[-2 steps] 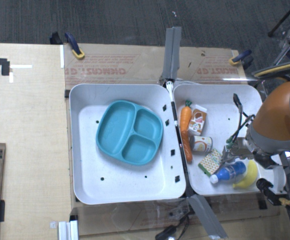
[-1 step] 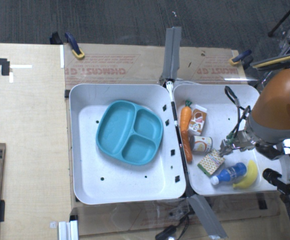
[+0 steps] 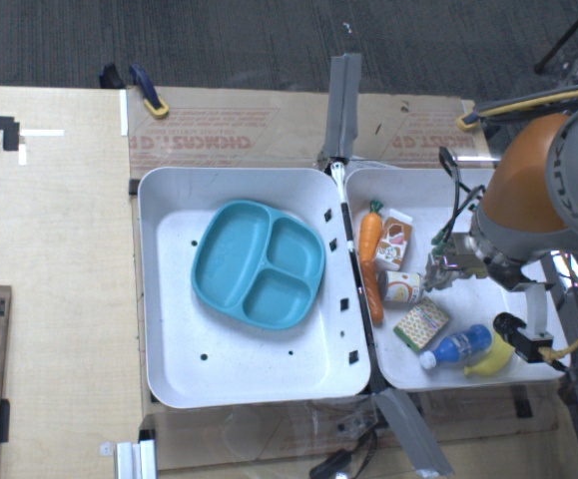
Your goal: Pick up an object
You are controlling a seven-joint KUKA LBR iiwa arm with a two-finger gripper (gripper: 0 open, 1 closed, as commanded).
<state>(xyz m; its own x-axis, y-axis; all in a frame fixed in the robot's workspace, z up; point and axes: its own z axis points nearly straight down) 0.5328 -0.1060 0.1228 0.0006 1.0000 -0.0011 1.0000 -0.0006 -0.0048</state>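
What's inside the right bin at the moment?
The right bin holds a carrot, small cartons, a packet, a bottle and a banana; the arm covers its right part.

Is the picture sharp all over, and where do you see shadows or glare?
In the camera view, the light is even and soft: the blue divided plate casts only a faint shadow on the left bin, whose white floor looks bright but not blown out. The carrot and blue bottle are fairly crisp; the gripper looks slightly soft, and small packet labels are unreadable.
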